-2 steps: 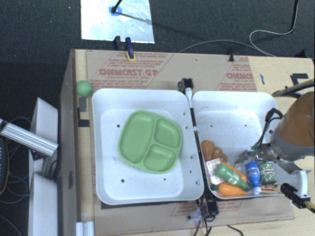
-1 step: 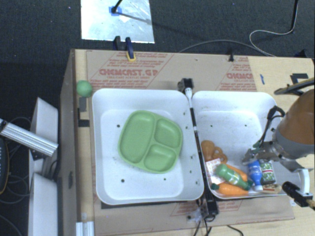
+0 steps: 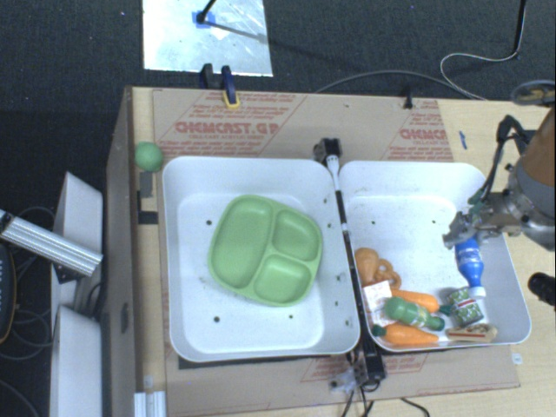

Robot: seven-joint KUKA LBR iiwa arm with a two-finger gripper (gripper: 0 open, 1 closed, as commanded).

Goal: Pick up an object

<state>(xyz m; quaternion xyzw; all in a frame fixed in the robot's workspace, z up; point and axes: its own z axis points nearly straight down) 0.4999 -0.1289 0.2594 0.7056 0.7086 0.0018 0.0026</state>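
Blue-and-white plastic bottle lies in the right white bin, near its right wall, directly below the gripper; whether its fingers are released or clenched cannot be told. Just beside the bottle crowd toy carrots and a small green box. A descent slightly off-centre would likely glance off the rounded bottle and nudge it against the wall.

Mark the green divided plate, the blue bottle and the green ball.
green divided plate (image 3: 265,250): camera view, middle ridge.
blue bottle (image 3: 470,263): camera view, blue body.
green ball (image 3: 148,155): camera view, centre.
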